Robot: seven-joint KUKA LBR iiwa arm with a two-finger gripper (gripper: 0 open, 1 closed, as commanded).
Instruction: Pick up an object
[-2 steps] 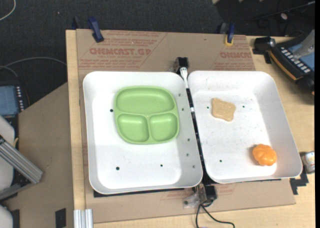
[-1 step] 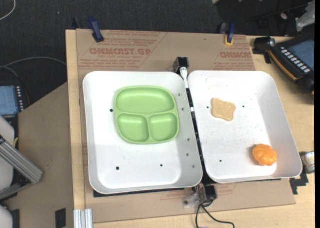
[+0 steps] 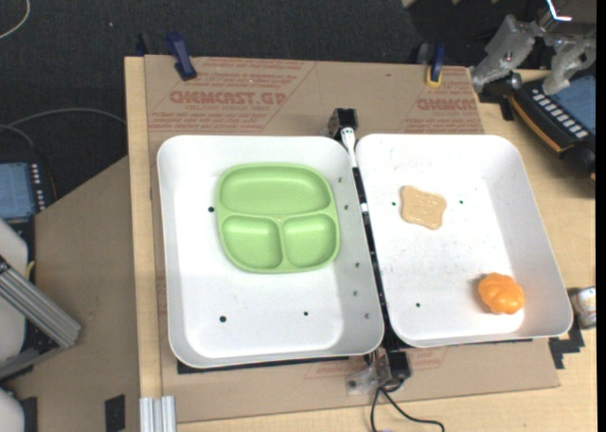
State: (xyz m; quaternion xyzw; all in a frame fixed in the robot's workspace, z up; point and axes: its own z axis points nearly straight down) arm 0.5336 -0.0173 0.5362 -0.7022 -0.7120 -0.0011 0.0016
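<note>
Two shallow white bins sit side by side on a brown board, their inner edges touching along the middle.

Left bin (image 3: 180, 260): holds a green divided plate (image 3: 277, 217), lying flat in the upper middle of the bin, nearer the far edge than the near one. One wide compartment on the far side, two smaller ones on the near side. Nothing visible in any compartment.

Right bin (image 3: 530, 222): two loose items, well apart. A tan flat piece with a wavy outline (image 3: 422, 207), like a cookie or cracker, lies in the upper left part of the bin, close to the inner edge. An orange lumpy object (image 3: 499, 294) lies near the bin's near right corner, just inside the right rim.

Gripper (image 3: 530, 37): metal parts show beyond the far right corner of the board, clear of both bins and above neither of them. Cannot tell from this angle how far the fingers are spread; nothing is seen held between them.

Board: a blue clamp (image 3: 180, 56) at the far left corner, a yellow-and-blue clamp (image 3: 435, 68) at the far edge toward the right. A black cable (image 3: 398, 411) trails off the near edge below the seam between the bins.
</note>
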